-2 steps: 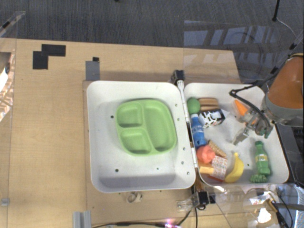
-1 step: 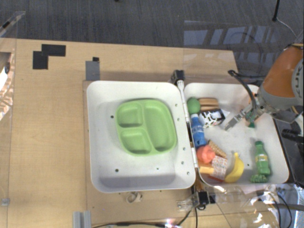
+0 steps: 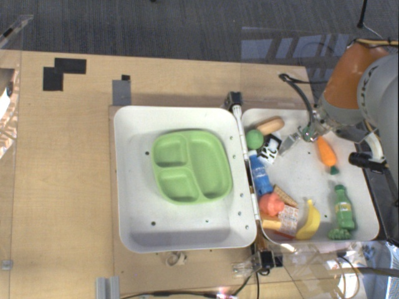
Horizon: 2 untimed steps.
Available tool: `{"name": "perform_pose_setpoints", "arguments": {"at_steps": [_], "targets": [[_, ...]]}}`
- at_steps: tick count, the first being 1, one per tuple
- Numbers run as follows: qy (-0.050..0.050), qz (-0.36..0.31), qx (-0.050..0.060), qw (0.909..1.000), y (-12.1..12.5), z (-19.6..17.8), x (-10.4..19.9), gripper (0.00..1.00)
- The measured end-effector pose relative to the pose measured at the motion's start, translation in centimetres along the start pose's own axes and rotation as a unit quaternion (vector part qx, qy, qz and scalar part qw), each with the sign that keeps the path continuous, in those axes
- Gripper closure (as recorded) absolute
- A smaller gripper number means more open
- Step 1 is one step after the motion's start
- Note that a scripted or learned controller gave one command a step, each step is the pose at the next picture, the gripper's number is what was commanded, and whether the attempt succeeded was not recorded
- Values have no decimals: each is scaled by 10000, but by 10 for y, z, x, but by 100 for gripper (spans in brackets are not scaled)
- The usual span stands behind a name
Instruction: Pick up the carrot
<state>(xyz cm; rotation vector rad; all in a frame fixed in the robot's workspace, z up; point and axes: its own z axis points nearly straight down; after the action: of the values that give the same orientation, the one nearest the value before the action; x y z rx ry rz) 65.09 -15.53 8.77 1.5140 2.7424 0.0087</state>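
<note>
The carrot is orange with a small green tip and lies in the right bin, close to its right wall. My gripper hangs low over the same bin, just left of the carrot's upper end and apart from it. Its metal tip points toward a small black-and-white toy. Nothing can be seen held in it. The grey arm with its orange band comes in from the upper right.
The right bin also holds a green ball, a tan roll, a blue bottle, a red toy, a banana and a green bottle. A green divided plate sits in the left bin.
</note>
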Motion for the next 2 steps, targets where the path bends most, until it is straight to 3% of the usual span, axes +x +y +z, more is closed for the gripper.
{"name": "perform_pose_setpoints", "arguments": {"at_steps": [1,2], "targets": [[-8,-19,20,10000,-90,-2,17,0],[58,1637,-6,9865,-21,0,-24,0]]}}
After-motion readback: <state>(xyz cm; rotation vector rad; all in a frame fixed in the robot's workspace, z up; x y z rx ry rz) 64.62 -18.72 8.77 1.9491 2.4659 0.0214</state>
